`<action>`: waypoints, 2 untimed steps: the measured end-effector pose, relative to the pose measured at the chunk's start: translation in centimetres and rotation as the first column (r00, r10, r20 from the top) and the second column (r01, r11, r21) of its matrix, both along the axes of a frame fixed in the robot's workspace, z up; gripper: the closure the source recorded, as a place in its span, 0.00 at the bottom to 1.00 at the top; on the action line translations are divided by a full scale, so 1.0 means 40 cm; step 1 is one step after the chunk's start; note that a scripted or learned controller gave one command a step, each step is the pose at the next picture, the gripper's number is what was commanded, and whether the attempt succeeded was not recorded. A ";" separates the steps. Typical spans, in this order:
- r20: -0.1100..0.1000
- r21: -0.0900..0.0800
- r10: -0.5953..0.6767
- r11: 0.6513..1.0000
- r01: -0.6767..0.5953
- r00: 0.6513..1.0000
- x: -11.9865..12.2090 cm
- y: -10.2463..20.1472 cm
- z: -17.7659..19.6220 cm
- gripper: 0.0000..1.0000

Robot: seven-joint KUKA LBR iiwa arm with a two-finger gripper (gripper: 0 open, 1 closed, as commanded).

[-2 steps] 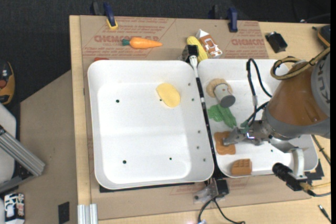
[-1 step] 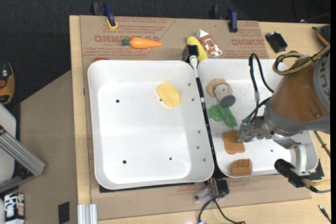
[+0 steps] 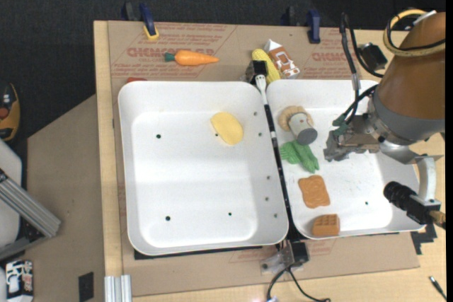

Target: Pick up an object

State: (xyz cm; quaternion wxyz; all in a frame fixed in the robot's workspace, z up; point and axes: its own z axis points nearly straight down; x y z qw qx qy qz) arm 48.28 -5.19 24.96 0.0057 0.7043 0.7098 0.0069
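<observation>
My gripper hangs over the right bin, just right of a green leafy toy; its dark fingers are seen from above and nothing shows between them. A tan cylinder with a grey end lies at the bin's upper left. Below the green toy sit an orange cracker-like piece and a brown waffle-like piece. In the left bin lies a pale yellow oval object.
On the bench behind the bins lie a toy carrot, a yellow corn-like toy and a small orange-and-white carton. Blue clamps hold the board's far edge. The grey arm with its orange band fills the right side.
</observation>
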 end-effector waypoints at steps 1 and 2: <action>-0.025 -0.001 -0.011 1.000 0.011 1.000 0.005 -0.065 -0.171 1.00; 0.002 -0.003 -0.005 1.000 0.005 1.000 0.075 0.021 0.685 1.00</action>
